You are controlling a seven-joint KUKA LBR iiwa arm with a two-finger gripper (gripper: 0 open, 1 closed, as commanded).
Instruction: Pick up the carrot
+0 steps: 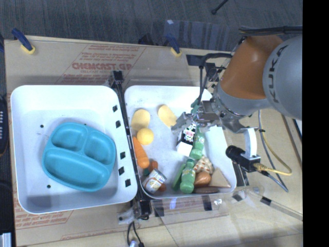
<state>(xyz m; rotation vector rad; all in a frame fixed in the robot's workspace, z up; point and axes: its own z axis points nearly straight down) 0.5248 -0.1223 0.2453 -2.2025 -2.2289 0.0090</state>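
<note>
The carrot (141,153) lies against the left wall of the right bin (154,94), near the divider, with a yellow fruit (145,136) just beyond it. The gripper (193,123) hangs over the bin's middle, above a green toy (189,166); whether it is clenched or released I cannot tell. A good approach would shift left, align with the carrot's length, and keep clear of the wall

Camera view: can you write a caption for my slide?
Robot arm hovers over the right bin of toy food; carrot lies by its left wall.
</note>
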